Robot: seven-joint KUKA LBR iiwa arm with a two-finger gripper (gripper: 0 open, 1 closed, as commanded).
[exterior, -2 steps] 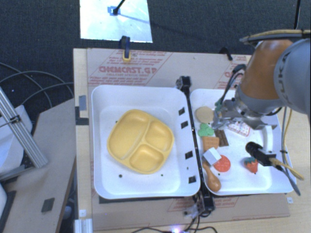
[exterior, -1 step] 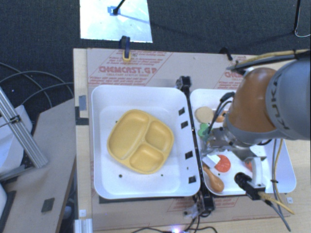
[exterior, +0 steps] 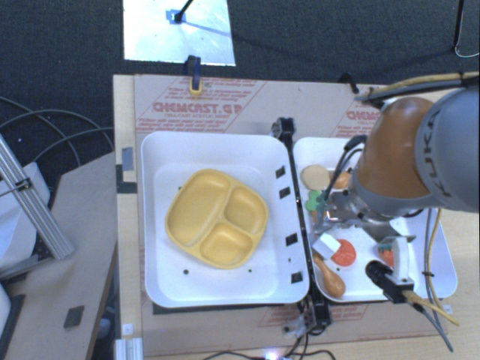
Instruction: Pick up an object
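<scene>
My gripper [exterior: 328,214] reaches down into the right bin [exterior: 448,276] near its left wall, under the bulky grey and orange arm. Around it lie small objects: a tan disc [exterior: 316,176] just above, a green piece [exterior: 313,199] right beside it, a white block [exterior: 327,243] and a red disc [exterior: 344,253] just below. A brown elongated piece [exterior: 331,277] rests near the bin's front left corner. A small red and orange item [exterior: 386,255] peeks out at the arm's lower edge. The arm hides the middle of this bin.
The left bin [exterior: 161,276] holds a yellow divided plate [exterior: 217,217]. A black divider with clips [exterior: 294,201] runs between the bins. A black fitting with a yellow cable [exterior: 390,281] overhangs the right bin's front. Cardboard lies under both bins.
</scene>
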